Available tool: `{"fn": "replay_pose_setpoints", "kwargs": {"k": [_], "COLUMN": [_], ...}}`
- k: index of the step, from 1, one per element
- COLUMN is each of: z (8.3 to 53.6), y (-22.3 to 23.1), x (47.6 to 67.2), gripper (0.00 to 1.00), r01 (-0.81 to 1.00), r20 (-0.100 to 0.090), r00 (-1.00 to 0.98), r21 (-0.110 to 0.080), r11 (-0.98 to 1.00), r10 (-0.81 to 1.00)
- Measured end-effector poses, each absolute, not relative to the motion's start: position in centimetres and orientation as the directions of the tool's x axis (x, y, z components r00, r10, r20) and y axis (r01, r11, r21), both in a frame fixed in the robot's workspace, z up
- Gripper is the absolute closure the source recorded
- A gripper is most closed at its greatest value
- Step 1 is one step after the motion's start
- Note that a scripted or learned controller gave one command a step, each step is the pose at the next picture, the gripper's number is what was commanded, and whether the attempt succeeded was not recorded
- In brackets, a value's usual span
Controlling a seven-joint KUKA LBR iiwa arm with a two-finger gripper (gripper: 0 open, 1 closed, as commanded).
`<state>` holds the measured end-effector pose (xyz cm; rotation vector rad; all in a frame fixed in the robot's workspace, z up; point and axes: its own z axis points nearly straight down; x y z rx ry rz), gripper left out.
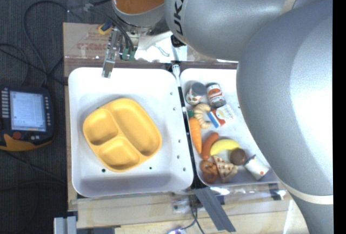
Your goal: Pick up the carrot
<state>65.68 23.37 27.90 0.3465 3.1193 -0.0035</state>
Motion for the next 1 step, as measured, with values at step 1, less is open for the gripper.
{"fn": "replay_pose_setpoints", "kwargs": {"k": [1], "z": [27.92], "y": [23.33], "x": [64.06], "gripper": [1.0], "r01": [0.352], "r20": [0.001], "r00": [-0.936], "r21": [-0.002], "r11": [0.936], "r10": [0.352]}}
